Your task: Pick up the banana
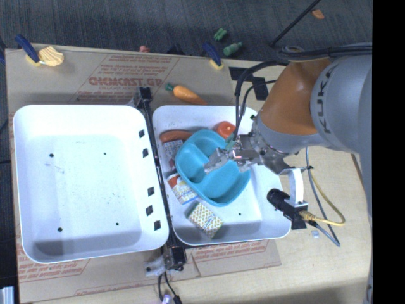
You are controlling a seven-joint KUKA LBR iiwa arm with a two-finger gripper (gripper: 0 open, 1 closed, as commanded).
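Observation:
My gripper point(223, 158) hangs low over the right bin point(269, 230), above the middle of a blue divided bowl point(212, 177). The grey arm with its orange band point(291, 103) covers the bin's right side and whatever lies under it. Nothing shows held at the gripper's tip.
Around the bowl lie a red round item point(224, 129), a brown sausage-like item point(172, 135), a small packet point(183, 190) and a patterned box point(205, 219). A toy carrot point(186, 94) rests on the cardboard behind the bins. The left bin point(25, 170) stands beside. A pale yellow object point(50, 57) sits far left.

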